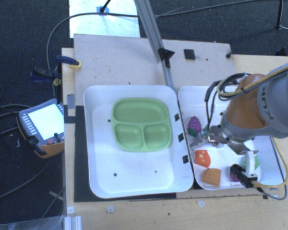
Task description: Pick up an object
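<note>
While the gripper (201, 139), whose finger state I cannot tell, hovers at six o'clock of the purple bumpy grape-shaped toy (194, 125), closing may nudge it away.

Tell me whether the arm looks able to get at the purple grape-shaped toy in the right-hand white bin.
Probably yes. The purple grape-shaped toy lies uncovered in the right-hand white bin, just beside the end effector, with nothing lying over it. The red toy sits apart, nearer the front.

Robotics lab; teach pendant (42, 127), cables (62, 25)
</note>
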Tool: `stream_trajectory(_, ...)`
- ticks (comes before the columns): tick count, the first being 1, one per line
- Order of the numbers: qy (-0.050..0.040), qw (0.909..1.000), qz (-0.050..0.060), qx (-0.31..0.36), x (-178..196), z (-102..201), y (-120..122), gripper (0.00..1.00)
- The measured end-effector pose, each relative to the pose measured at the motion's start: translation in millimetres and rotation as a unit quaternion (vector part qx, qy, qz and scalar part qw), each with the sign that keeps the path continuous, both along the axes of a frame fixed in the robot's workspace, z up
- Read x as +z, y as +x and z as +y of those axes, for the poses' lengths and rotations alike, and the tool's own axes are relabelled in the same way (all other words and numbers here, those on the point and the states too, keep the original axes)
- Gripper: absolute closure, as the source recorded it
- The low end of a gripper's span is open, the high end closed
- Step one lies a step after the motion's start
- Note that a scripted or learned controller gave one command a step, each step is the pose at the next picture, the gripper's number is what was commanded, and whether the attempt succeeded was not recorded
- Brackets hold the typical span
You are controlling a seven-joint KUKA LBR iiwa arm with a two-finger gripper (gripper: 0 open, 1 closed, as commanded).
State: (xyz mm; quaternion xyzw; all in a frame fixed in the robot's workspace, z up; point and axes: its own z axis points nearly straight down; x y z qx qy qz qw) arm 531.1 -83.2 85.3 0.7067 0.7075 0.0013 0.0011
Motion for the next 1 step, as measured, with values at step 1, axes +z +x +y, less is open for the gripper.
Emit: stream_trajectory(1,-0.0006,1.0000,-0.004,0.000,13.8,-0.2,2.5,1.00)
